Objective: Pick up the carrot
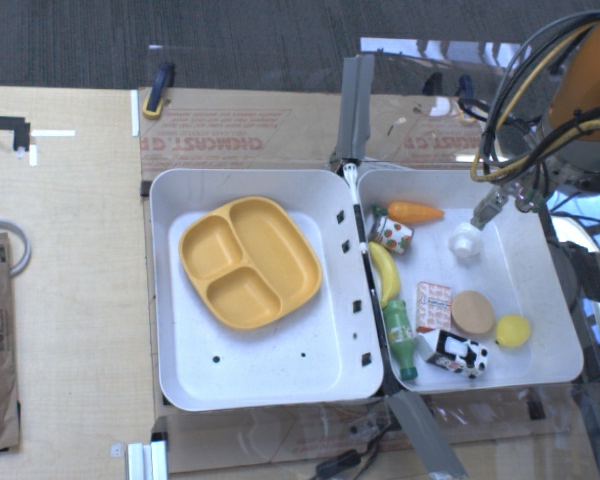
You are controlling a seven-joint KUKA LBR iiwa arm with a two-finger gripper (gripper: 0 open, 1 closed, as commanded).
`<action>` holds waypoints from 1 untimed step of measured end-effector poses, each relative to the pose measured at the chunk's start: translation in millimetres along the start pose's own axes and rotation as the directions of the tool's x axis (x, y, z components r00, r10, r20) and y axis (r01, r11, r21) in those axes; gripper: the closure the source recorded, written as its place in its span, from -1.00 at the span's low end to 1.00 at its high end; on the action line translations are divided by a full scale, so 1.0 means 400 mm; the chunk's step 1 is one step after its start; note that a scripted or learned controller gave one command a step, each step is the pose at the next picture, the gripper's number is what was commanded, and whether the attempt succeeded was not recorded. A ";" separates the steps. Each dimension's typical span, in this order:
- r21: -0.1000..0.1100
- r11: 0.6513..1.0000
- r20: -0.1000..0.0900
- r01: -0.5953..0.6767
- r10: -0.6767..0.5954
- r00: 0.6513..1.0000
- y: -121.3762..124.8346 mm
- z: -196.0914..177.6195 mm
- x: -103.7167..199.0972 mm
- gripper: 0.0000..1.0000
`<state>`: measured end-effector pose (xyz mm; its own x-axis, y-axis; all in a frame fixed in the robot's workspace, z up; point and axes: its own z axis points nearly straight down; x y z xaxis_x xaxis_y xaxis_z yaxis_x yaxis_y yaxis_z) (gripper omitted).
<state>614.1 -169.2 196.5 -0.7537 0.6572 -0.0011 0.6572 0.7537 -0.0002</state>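
Observation:
The carrot [415,212] is orange with a small green end. It lies flat near the far wall of the right bin [540,368], toward that bin's left side. My gripper [493,207] hangs over the right bin's far right part, to the right of the carrot and apart from it. A tangle of cables and the orange band of the arm rise above it at the view's upper right. A small white object [465,243] lies just below and left of the gripper.
The right bin also holds a banana [385,270], a green bottle [400,340], a small patterned cup [393,235], a printed card [433,306], a tan disc [472,313], a yellow ball [513,330] and a cow toy [460,354]. A yellow divided plate [250,261] lies in the left bin [280,378].

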 end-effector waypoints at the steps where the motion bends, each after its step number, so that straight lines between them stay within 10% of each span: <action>1: 0.000 1.000 0.000 0.000 0.000 1.000 -0.001 0.000 0.000 -1.00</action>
<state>614.0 -169.4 196.5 -0.7534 0.6575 -0.0009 0.6575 0.7534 -0.0003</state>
